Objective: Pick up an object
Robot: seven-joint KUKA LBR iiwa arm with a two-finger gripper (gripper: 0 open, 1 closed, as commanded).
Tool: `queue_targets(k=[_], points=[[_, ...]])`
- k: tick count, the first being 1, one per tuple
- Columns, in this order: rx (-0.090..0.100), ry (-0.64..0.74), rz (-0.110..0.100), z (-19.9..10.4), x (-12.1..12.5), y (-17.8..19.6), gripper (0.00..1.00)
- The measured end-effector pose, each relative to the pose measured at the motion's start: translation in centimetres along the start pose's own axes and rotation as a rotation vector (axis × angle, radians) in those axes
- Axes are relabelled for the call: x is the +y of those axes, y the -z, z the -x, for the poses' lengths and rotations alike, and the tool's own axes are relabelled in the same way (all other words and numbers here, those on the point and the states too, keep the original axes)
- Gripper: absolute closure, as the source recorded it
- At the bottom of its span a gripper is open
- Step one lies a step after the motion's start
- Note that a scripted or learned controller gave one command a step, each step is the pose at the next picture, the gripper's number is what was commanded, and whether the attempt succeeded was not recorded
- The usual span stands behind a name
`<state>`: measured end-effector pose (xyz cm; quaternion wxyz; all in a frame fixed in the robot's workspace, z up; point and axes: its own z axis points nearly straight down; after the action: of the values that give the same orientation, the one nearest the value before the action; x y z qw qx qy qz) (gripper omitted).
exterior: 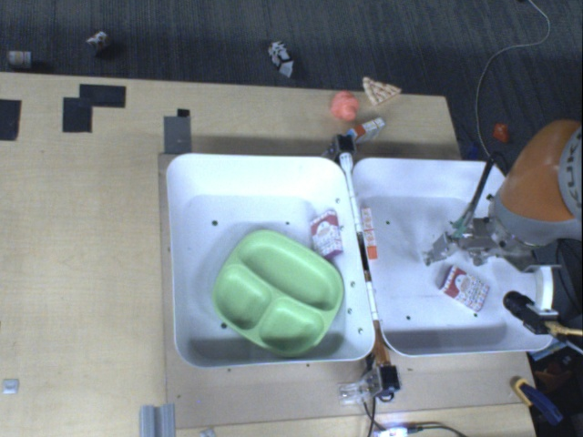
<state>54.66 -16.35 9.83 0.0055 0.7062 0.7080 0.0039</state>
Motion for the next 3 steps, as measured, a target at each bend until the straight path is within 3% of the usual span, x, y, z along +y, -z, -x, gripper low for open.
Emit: queue_targets(k=[1, 2, 3], points=[[-0.001, 0.000, -0.001, -5.7, -4.7, -1.0, 0.00], [0.001, 0.002, -0.007, -3.1, 5.9, -1.3, 0.00], [0.000, 0.000, -0.008, 4.3, 6.3, 4.5, 0.00]])
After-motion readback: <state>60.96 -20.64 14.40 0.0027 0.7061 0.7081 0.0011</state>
